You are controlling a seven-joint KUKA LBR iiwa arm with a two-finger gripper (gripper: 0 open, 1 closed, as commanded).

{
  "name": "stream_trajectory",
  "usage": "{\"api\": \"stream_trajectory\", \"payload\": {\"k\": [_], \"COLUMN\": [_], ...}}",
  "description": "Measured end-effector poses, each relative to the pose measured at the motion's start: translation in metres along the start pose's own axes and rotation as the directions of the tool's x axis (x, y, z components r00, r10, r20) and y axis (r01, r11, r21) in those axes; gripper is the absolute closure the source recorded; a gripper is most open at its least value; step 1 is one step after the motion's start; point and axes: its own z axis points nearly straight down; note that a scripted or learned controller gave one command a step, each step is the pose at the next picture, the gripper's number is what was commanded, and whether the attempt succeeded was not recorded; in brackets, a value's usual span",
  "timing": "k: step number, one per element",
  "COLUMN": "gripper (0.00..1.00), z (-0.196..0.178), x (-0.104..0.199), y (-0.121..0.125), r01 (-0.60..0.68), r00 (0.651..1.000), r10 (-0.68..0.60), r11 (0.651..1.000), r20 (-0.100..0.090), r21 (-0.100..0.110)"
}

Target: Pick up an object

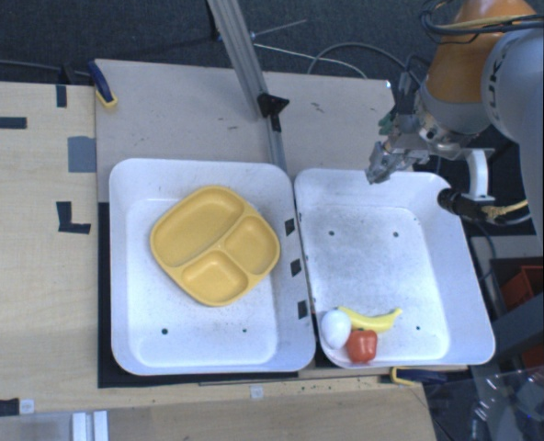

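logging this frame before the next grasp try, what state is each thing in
yellow divided plate: flat, right side up, in the left bin
banana: lying in the right bin, near corner
white ball: resting against the banana
red object: touching ball and banana
gripper: over the right bin's far edge, holding nothing

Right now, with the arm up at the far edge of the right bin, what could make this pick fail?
1. The white ball, banana and red piece sit bunched together in the near corner of the right bin; closing on one may nudge or catch another.
2. They lie close against the bin wall, so a finger could strike the rim.
3. The gripper hovers at the opposite edge, so the approach is long.
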Motion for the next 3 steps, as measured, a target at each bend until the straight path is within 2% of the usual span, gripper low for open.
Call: {"api": "stream_trajectory", "payload": {"k": [1, 2, 3], "gripper": [1.00, 1.00, 1.00], "z": [-0.011, -0.011, 0.002], "x": [0.054, 0.115, 0.173], "y": [0.004, 0.020, 0.025], "r01": [0.000, 0.001, 0.000], "r00": [1.000, 1.000, 1.000], "r10": [0.000, -0.001, 0.000], "r11": [1.000, 1.000, 1.000], "r20": [0.000, 0.001, 0.001], "r21": [0.001, 0.000, 0.002]}}
